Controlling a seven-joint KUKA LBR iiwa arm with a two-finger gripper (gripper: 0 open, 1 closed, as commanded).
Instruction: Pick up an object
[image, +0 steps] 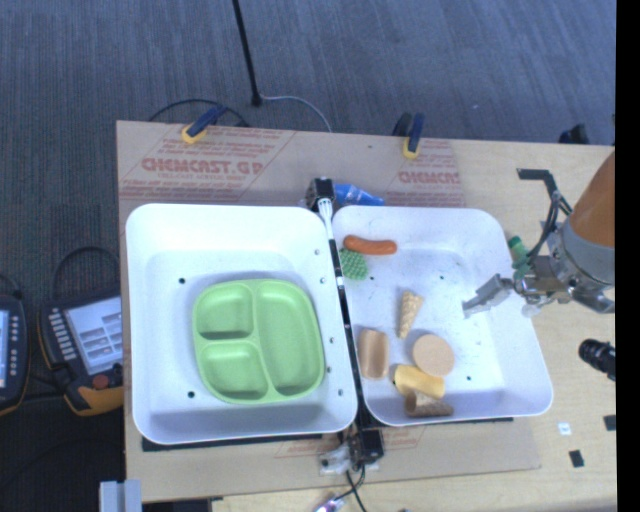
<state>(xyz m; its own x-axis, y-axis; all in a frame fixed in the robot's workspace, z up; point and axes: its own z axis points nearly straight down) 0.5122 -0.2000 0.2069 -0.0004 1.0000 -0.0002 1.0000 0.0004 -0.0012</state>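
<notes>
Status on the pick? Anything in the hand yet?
Nothing looks picked yet. The hand hangs over the right bin with nothing between its fingers. The hot dog, cone, round slice and cheese wedge all lie in the bin. Left: descend on one, grasp, lift.

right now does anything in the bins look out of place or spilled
Nothing stands out. The green divided plate sits flat in the left bin. In the right bin, the hot dog, cone, round slice and other toy foods lie loosely scattered, all inside the rim. The gripper is above that bin's right side.
</notes>
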